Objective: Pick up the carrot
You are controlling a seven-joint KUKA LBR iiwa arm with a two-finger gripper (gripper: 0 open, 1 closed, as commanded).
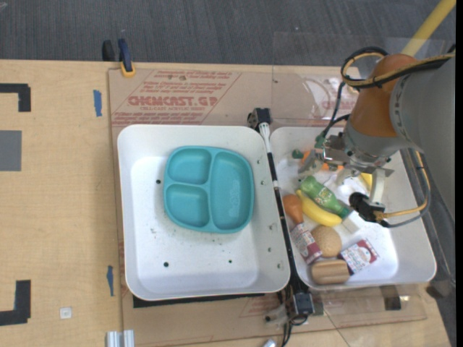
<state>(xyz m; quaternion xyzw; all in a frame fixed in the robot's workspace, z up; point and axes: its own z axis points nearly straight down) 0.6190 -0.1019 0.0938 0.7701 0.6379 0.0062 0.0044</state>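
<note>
- Carrot (293, 207) lying in the right bin (416, 262), hard against that bin's left wall, orange and stubby, just left of the banana (323, 212).
- Around it: green packet (323, 192) above the banana, round tan item (327, 241) and a brown block (330, 271) toward the bin's near edge, a red-and-white packet (359, 254) beside them.
- Left bin (137, 266) carrying a teal divided plate (209, 189), well apart from the carrot.
- End effector (336, 157) low over the far part of the right bin, above small orange and green bits; cannot tell whether open or closed, tip lost against clutter and wrist.
- Nothing visibly held; carrot apart from the end effector, nearer the bin's left wall and closer to the desk's near edge.
- Judged progress: early, pick not yet made. Left to do: shift toward the left wall, descend over the carrot, close, lift clear.
- Likely snag: wall and banana crowding the carrot on both sides.
</note>
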